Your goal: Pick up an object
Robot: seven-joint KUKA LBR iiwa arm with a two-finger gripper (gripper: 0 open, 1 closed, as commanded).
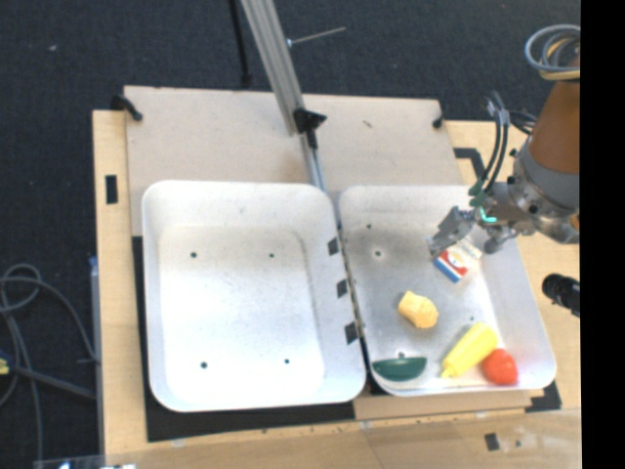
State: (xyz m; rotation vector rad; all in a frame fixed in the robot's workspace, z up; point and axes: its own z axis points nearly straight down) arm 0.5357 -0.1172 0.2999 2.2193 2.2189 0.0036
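Camera view: right bin (508, 291) carries a small white carton (453, 263), lumpy yellow piece (418, 310), yellow block (470, 350), red ball (500, 366), green dish (399, 366); gripper (472, 234) spread wide over the carton.

Your light wooden bench (112, 291) carries two shallow white plastic bins side by side.

You see a pale beige board (215, 135) lying flat on the benchtop under the bins' far edges; the left bin (156, 291) and right bin (522, 311) sit touching at their inner rims, with a slanted grey aluminium rail (273, 52) rising from the board between them.
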